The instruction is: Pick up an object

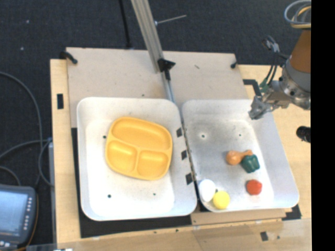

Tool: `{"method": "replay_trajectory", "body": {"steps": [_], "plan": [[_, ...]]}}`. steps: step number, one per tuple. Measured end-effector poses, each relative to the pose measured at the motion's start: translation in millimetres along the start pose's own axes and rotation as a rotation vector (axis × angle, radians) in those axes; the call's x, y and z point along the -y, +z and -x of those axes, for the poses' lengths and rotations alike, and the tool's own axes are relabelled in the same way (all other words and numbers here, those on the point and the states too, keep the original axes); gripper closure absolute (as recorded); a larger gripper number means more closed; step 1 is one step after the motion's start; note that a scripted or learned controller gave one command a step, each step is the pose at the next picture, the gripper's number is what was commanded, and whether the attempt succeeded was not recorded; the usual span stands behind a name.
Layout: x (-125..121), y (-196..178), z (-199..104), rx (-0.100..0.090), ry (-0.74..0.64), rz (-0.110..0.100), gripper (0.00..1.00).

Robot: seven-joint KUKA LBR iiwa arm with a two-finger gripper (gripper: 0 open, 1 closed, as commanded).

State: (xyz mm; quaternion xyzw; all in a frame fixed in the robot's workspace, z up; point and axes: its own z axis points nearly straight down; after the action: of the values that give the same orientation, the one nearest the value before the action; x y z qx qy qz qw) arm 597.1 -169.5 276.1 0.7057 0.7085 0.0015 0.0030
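Yellow plastic is the first thing you notice: a divided tray (138,148) with three compartments sits flat in the left bin (91,203), roughly in the middle of it, rotated a bit off square. A silver aluminium bar (148,27) slants down from the top of the shot to the gap between the two bins.

Moving right, the right bin (220,119) has all the small stuff bunched in its lower part. A white ball (207,189) and a yellow ball (221,200) sit touching each other at the lower left corner. Up and to the right of those, an orange pear-shaped piece (235,157) lies just against a dark green pepper-looking thing (250,163), and a small red object (254,187) sits on its own just below them.

The gripper (256,110) hangs over the top right corner of the right bin, well apart from every object, with nothing in it. Whether it's spread or pinched together, I honestly can't tell.
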Motion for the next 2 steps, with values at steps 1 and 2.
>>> {"method": "replay_trajectory", "body": {"steps": [1, 2], "plan": [[-3, -6, -49, -0.003, -0.003, -0.004, 1.00], [-3, 10, -102, -0.003, -0.003, -0.006, 1.00]]}}
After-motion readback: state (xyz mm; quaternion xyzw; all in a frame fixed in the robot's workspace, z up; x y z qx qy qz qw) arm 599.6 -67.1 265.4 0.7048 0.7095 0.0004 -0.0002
